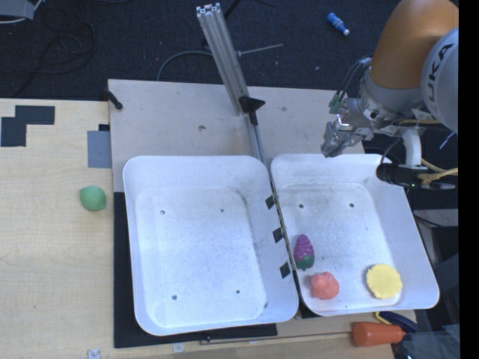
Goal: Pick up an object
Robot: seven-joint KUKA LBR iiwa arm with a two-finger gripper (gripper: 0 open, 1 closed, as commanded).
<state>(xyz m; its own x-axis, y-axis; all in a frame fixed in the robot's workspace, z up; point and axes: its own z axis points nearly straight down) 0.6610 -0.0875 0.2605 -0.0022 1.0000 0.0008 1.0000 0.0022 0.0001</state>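
— grey gripper (334, 146) above right bin's (419, 223) far edge. jaw state?
— cannot tell. purple object (304, 250), red one (325, 285), yellow one (384, 281) lie near the bin's front edge.

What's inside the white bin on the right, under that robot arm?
The right bin holds three small things near its front: a purple-and-green piece, a red lump and a yellow disc. The gripper covers a bit of its back rim.

A robotics lab: a grey industrial arm with an orange band (410, 47) over two shallow white plastic bins (196, 321), loose black cables (71, 32) on dark carpet beyond the bench's far edge.
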